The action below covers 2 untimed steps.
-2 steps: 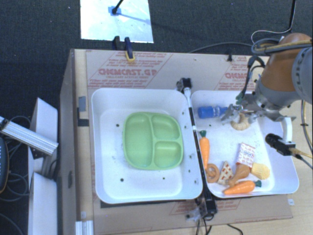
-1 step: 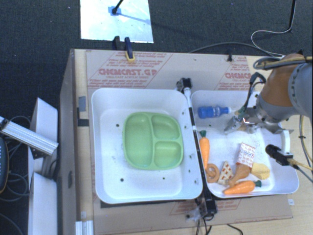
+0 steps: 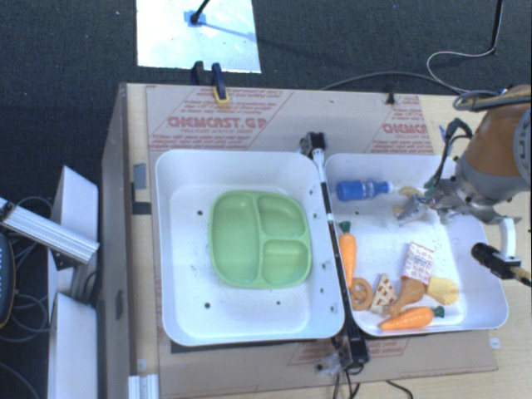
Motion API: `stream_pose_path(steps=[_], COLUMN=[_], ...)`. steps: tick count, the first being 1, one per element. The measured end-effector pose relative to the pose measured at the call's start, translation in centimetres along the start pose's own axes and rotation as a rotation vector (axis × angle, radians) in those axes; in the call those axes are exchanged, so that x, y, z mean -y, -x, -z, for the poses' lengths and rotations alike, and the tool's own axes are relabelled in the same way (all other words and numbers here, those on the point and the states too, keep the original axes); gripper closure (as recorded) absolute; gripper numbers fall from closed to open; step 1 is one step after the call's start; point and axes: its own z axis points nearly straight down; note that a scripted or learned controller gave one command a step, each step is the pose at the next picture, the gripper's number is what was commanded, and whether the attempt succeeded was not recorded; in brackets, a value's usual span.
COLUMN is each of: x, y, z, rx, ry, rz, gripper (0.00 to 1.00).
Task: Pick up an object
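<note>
My gripper [image 3: 409,212] hangs over the upper middle of the right bin [image 3: 492,307], at the end of the grey and orange arm coming in from the right. A small tan object [image 3: 409,192] lies just behind it, and I cannot tell whether they touch. To the gripper's left a blue bottle [image 3: 362,190] lies on its side. Nearer the front are a red-and-white packet [image 3: 418,263], a drumstick [image 3: 407,293], a yellow piece [image 3: 443,290], a pretzel [image 3: 361,293], a pale wedge [image 3: 383,294] and two carrots [image 3: 347,256] [image 3: 409,318].
The left bin [image 3: 166,223] holds a green divided plate [image 3: 259,239] in its middle. A ridge [image 3: 328,223] runs between the two bins. The bins rest on a brown board [image 3: 249,115] with printed lettering.
</note>
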Motion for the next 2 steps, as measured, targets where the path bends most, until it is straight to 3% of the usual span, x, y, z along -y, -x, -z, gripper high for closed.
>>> stream_pose_path(steps=[1, 2], x=[6.4, -8.0], y=[1.8, -1.5], z=[-2.5, 4.3], rx=[-0.001, 0.0], ry=[-0.002, 0.004], rz=[-0.001, 0.004], gripper=[0.0, 0.0])
